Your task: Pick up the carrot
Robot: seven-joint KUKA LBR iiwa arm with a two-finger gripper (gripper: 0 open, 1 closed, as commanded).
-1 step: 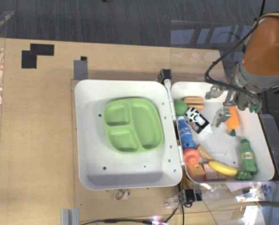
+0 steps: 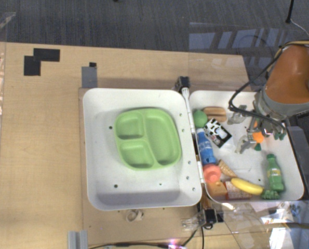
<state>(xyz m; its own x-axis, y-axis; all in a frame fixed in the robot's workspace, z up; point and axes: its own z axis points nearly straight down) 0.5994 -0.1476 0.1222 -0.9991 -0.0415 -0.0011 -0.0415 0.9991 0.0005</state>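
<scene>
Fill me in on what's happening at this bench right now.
A grey robot arm with an orange band reaches in from the right over the right-hand bin. Its claw sits low in that bin with a small orange thing, probably the carrot, right at its tip; whether it is actually gripped is unclear. Around it lie a banana, a green bottle, a blue bottle and other toy food. The left bin holds a green divided plate.

Dark grey carpet (image 2: 144,14) lies beyond the pale wooden bench (image 2: 35,149), marked with black tape (image 2: 40,60).
</scene>
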